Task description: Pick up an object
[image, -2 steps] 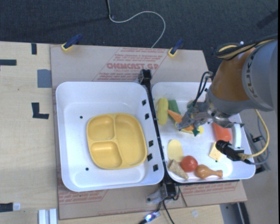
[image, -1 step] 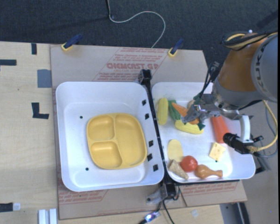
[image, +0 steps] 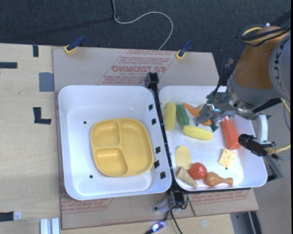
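Note:
My gripper hangs low over the back middle of the right bin, above a cluster of toy food. Right under it lie an orange carrot piece and a small dark green item. A yellow corn cob lies just in front of the gripper, and a green vegetable and a second corn cob lie to its left. A red-orange sausage shape lies to the right. Nothing is visibly lifted.
Nearer the front of the right bin are a cheese wedge, a tomato, a drumstick, a pale yellow slice and a bread piece. The left bin holds a yellow divided plate. The arm reaches in from the right.

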`<state>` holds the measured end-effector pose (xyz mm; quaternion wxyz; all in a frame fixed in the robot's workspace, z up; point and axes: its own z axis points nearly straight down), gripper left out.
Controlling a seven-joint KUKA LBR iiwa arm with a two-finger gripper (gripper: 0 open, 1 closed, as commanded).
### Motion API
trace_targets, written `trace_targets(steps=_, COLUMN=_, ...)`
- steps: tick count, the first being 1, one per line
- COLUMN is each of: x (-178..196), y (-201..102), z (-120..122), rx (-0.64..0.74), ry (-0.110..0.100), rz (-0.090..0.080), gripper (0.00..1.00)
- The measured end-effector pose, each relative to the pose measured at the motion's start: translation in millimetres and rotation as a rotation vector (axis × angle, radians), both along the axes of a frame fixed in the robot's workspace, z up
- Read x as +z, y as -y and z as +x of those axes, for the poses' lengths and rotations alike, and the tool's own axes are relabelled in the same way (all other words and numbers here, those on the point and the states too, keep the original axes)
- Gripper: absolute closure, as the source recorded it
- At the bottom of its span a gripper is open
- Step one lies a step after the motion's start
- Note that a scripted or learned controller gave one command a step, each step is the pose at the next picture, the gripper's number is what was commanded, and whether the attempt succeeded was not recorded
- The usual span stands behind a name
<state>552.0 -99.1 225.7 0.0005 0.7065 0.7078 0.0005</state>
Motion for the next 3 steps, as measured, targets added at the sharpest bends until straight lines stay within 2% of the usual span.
trace_targets(steps=1, x=3, y=-17, z=-41, rx=-0.002, ry=-0.006, rz=0.001, gripper=1.00)
trace_targets(steps=2, x=8, y=-37, z=-67, rx=0.000, ry=-0.006, rz=0.001, gripper=1.00)
trace_targets(steps=3, x=-12, y=-35, z=-60, rx=-0.001, ry=-0.006, rz=0.000, gripper=1.00)
